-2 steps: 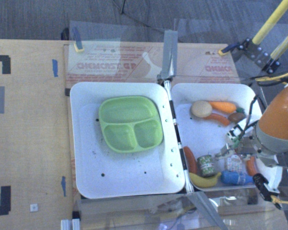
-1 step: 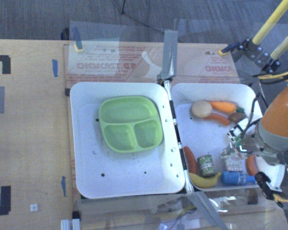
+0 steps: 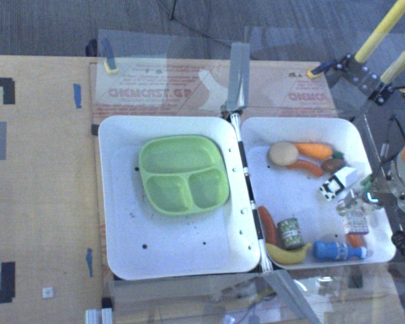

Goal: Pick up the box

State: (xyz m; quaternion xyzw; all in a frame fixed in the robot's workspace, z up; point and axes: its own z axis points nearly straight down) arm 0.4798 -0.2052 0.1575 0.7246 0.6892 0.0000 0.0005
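Right bin (image 3: 256,181) holds the clutter; left bin (image 3: 115,201) carries a green divided plate (image 3: 183,174) at centre frame. The box (image 3: 356,221), small and pale with print, lies flat near the right bin's right wall, lower right of frame. The hand (image 3: 359,199) sits just above it, at the frame's right edge, apparently lined up for a grasp; whether released or clenched I cannot tell. Nothing seen gripped. Close neighbours: blue bottle (image 3: 337,251) below the box, black-and-white toy (image 3: 335,182) upper left. Tight quarters may foul the pick.
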